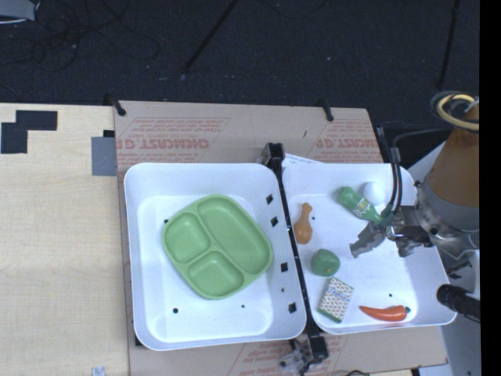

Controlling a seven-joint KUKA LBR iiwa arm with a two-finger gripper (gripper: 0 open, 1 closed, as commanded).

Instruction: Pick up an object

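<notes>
I see the gripper (376, 240) low over the right bin (427, 319), in its middle part, and I judge the task is not done: nothing sits between the jaws, which look spread a little apart. The nearest candidates are the green ball (326, 262), at about eight o'clock from the gripper, and the green bottle (356, 203), at about eleven o'clock, both near but apart from it. So the descent and the closing are left, I think. I count six loose things in the right bin: one green ball, one green bottle, one white ball (375, 191), one orange gourd (303, 223), one small box (337, 298), one red pepper (384, 312). The left bin (145, 202) has one green divided plate (217, 246).
</notes>
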